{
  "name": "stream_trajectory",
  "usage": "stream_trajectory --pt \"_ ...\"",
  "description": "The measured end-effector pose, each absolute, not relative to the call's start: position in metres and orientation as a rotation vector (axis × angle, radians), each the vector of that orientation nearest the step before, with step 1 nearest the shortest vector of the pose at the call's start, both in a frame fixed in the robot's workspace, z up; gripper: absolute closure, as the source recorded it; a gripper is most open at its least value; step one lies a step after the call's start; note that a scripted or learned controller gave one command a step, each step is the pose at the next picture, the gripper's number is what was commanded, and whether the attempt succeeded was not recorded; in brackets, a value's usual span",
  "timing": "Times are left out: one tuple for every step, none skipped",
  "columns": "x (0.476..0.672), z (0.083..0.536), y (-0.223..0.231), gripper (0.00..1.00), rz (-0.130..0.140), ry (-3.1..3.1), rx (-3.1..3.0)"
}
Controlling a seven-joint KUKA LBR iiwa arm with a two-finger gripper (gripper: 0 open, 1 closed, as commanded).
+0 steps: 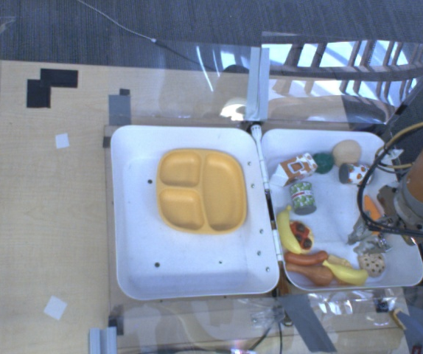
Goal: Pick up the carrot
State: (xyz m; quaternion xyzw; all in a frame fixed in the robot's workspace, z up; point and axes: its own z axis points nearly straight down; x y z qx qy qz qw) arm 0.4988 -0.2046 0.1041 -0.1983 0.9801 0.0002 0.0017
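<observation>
Carrot-wise, one small orange carrot [372,207] lies at the right side of the right white bin [322,140], just beside the arm's wrist and partly hidden by it. The grey two-finger gripper [366,236] sits low in that bin just below the carrot, right above a round speckled cookie [371,262]. Can't tell how the jaws stand, too much clutter and cable around them.

Rest of the right bin, counted: two yellow bananas, one [295,232] in the middle with a dark red patch and one [346,271] at the bottom edge; two reddish-brown sausages [308,266] side by side near the bottom; one small labelled can [301,197]; one little brown-and-white carton [298,167]; one dark green round thing [323,162]; one beige ball [347,152]; one small white and brown thing [354,173], hard to tell what.

Left white bin [134,198] holds one yellow three-compartment plate [200,190], roughly centred.
</observation>
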Motion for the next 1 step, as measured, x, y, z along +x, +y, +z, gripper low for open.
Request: stream_trajectory --pt "0.5204 0.1972 -0.2056 1.00 -0.013 3.014 -0.831"
